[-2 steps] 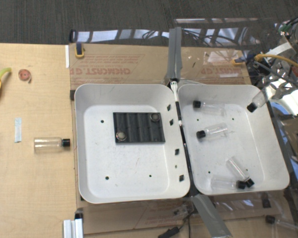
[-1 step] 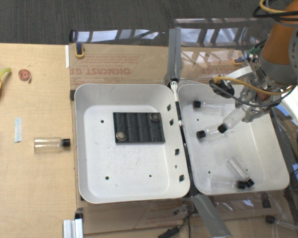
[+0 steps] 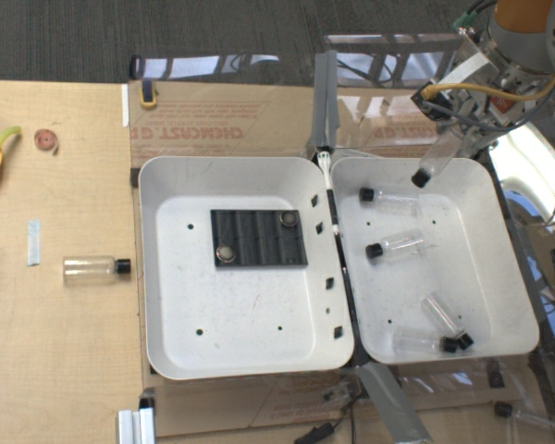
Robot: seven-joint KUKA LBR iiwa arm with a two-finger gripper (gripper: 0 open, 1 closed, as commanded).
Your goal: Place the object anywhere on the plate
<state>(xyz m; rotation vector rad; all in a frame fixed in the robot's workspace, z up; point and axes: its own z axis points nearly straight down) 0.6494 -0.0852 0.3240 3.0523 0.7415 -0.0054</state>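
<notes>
**Gripper** [image 3: 455,129] – seen at the upper right, above the back edge of the right bin [image 3: 523,276]; closed on the upper end of the vial [image 3: 433,163], which is gripped between its fingers.

**Vial** – clear, black-capped; held at a slant, cap downward and toward the left, over the back of the right bin. It is well apart from the plate [image 3: 259,239].

**Plate** – dark, ribbed, rectangular; laid flat in the back half of the left bin [image 3: 157,276]. Two small round pieces are borne on it – one [image 3: 289,218] at the back right corner, one [image 3: 226,253] near the front left corner.

**Loose vials, right bin** – four are counted, all lying down: one [image 3: 388,195] near the back, one [image 3: 398,245] in the middle, one [image 3: 439,311] toward the front, one [image 3: 425,343] by the front wall.

**Bench, left of the bins** – a capped spare vial [image 3: 92,266] is laid on its side; a small red disc [image 3: 44,139] is seen further back.
</notes>
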